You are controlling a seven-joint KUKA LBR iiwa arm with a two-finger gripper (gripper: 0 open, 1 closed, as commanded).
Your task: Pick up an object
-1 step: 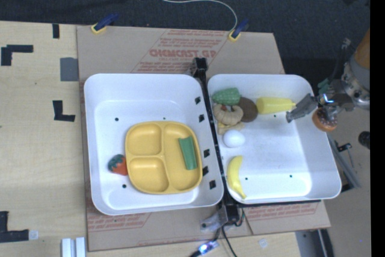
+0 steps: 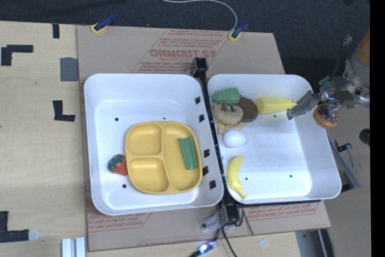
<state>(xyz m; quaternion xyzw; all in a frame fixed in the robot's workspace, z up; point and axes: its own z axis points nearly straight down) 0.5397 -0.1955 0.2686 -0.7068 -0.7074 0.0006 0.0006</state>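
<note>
The gripper (image 2: pixel 301 106) hovered at the right bin's (image 2: pixel 283 186) far right edge, a small orange object (image 2: pixel 328 118) hanging beside it; its state could not be told. Nothing appeared lifted. A yellow piece (image 2: pixel 275 106), egg (image 2: pixel 233 139), banana (image 2: pixel 235 176) and green item (image 2: pixel 226 95) lay in that bin. The pick seemingly remained undone.

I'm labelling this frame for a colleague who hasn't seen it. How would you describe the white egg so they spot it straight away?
Look in the right-hand white bin, along its left wall. The egg lies there, below the brown pile and above the banana. It is the only small, plain white, rounded thing among coloured neighbours.
</note>
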